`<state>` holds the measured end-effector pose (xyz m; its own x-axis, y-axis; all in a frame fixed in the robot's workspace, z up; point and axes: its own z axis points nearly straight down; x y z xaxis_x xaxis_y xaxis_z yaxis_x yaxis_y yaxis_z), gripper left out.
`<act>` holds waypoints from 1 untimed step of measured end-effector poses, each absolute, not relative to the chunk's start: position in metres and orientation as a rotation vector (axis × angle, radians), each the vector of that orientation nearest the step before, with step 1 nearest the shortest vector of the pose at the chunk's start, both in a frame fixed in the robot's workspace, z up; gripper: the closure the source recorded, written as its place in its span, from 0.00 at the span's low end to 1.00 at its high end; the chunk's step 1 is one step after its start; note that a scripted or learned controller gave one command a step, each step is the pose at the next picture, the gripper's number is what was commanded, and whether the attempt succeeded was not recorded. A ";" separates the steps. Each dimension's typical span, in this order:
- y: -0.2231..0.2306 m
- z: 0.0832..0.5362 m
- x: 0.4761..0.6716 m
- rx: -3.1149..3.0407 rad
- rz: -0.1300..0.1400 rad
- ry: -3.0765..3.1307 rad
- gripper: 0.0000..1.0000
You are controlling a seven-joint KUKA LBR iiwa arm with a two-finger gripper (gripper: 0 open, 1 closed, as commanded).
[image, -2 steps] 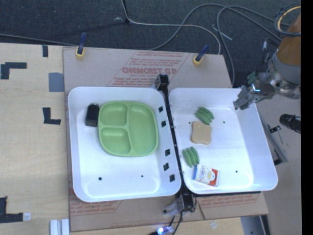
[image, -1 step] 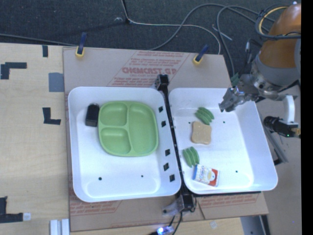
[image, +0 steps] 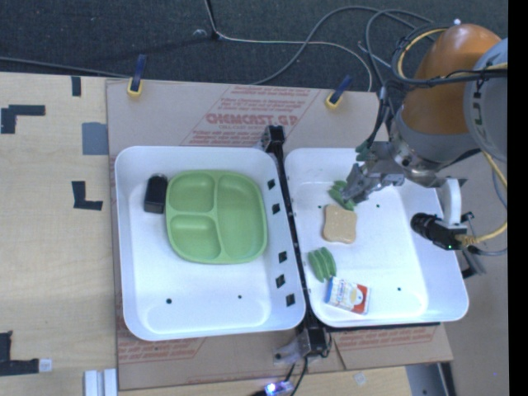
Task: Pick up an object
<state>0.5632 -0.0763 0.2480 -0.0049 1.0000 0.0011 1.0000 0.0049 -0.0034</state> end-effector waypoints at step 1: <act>-0.021 0.233 0.546 -2.213 0.003 -2.225 1.00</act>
<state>0.5458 -0.0210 0.2329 -0.0057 1.0000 0.0011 1.0000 0.0057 -0.0040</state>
